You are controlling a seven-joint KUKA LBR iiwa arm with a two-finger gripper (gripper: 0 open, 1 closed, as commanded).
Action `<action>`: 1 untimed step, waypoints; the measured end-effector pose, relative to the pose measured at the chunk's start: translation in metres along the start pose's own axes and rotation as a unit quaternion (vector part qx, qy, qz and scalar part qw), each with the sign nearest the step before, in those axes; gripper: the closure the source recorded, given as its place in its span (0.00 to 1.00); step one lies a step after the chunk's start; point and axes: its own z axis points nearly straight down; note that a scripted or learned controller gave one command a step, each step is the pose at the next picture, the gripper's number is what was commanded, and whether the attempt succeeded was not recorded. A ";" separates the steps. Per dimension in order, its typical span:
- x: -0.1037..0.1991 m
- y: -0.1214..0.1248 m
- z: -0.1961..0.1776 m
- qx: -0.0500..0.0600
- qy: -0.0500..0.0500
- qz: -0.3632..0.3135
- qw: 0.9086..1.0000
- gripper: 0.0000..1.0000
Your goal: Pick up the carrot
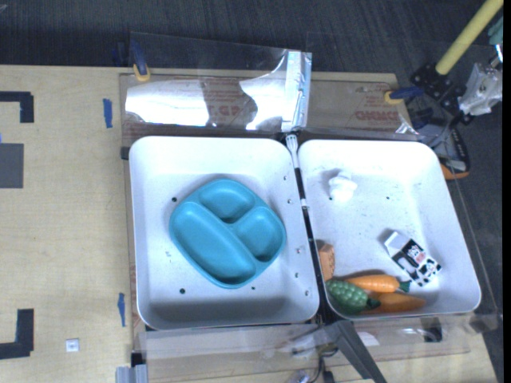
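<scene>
Gripper: state cannot be determined.
Carrot [399, 302] location: right bin [375, 198], against the near wall, touching a brighter orange piece [374, 282].
Long axis: laid along the near wall; green top [348, 295] toward the left bin, taper toward the view's right.
Handling: judged light, rigid and smooth; slippage is expected.
Hold: mid-body is advised, across the axis.

Two bins [152, 294] [455, 214], one blue plate [227, 231], two carrots [374, 282] [403, 302]
</scene>
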 end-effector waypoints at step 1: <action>-0.068 0.031 0.200 0.009 0.001 -0.008 1.000 1.00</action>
